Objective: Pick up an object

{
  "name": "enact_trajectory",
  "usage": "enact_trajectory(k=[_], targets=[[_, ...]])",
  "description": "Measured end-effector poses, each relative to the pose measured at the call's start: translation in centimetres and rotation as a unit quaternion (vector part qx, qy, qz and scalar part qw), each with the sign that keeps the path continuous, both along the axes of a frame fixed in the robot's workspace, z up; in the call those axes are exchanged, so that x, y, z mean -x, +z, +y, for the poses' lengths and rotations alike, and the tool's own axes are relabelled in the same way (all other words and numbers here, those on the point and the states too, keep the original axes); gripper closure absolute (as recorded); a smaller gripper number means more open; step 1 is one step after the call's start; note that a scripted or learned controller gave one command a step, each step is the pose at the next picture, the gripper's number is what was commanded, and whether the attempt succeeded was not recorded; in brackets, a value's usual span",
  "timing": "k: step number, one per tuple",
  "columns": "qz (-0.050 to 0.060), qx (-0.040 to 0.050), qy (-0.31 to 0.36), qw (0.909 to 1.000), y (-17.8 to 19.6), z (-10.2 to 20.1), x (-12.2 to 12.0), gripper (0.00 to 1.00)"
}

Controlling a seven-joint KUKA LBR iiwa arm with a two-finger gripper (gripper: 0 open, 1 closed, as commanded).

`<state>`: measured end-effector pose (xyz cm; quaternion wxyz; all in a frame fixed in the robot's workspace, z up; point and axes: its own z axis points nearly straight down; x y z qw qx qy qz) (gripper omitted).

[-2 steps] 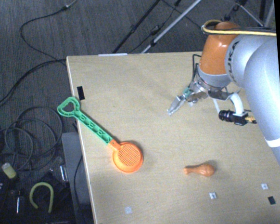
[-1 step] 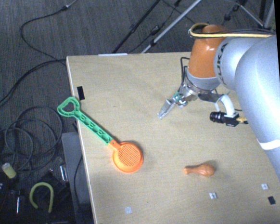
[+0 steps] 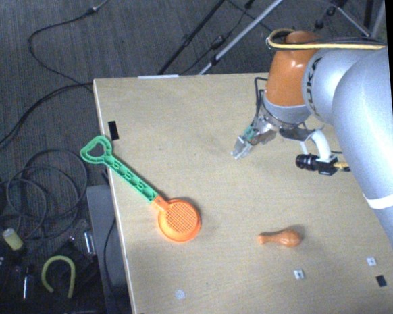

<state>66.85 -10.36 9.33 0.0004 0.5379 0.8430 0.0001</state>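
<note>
While nothing is seen between fingers, pick judged not yet begun. Gripper [image 3: 243,146] seen above bare bench [image 3: 179,113], upper middle, angled down-left; whether fingers are spread or pressed together cannot be told. Candidate objects noted: swatter [image 3: 141,188] with green handle and orange mesh head, lying flat at left, well apart from gripper; small orange gourd-shaped piece [image 3: 281,238] lying lower right, nearer but apart. Remaining: approach, descent, closure on one object, lift. All steps outstanding.
</note>
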Motion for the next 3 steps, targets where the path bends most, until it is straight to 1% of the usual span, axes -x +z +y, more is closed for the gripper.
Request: enact_trajectory(k=[1,2,3], targets=[[0.000,-0.0001,0.000,1.0000,-0.01,0.01,0.00,0.00],[-0.001,-0.0007,0.000,1.0000,0.92,0.05,-0.02,1.00],[0.000,-0.0008,0.000,1.0000,0.91,0.06,-0.01,0.00]])
